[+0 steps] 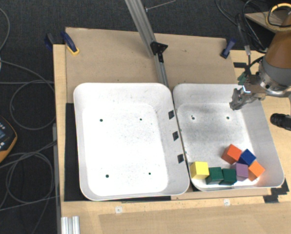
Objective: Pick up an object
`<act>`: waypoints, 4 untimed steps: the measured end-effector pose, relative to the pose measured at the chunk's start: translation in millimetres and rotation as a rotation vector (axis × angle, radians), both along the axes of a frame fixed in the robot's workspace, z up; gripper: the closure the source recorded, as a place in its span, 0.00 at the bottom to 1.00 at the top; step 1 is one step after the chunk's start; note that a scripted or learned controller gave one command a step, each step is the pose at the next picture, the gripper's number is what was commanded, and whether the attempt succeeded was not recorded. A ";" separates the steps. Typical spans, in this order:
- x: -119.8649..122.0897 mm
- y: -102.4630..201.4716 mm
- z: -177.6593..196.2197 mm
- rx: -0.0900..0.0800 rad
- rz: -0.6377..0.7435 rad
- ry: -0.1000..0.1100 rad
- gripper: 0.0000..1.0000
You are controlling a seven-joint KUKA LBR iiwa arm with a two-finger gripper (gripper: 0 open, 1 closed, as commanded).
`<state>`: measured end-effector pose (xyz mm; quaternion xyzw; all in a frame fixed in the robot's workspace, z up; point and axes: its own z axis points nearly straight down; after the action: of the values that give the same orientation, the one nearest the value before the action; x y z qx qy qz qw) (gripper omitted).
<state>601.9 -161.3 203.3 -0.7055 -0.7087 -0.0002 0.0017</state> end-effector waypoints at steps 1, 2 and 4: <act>-15.5 52.3 17.2 0.001 0.002 -0.001 1.00; -28.0 102.1 12.1 0.001 0.001 0.001 1.00; -70.1 202.9 18.1 0.001 0.003 0.002 1.00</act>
<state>531.8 41.6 221.4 -0.7045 -0.7097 -0.0002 0.0028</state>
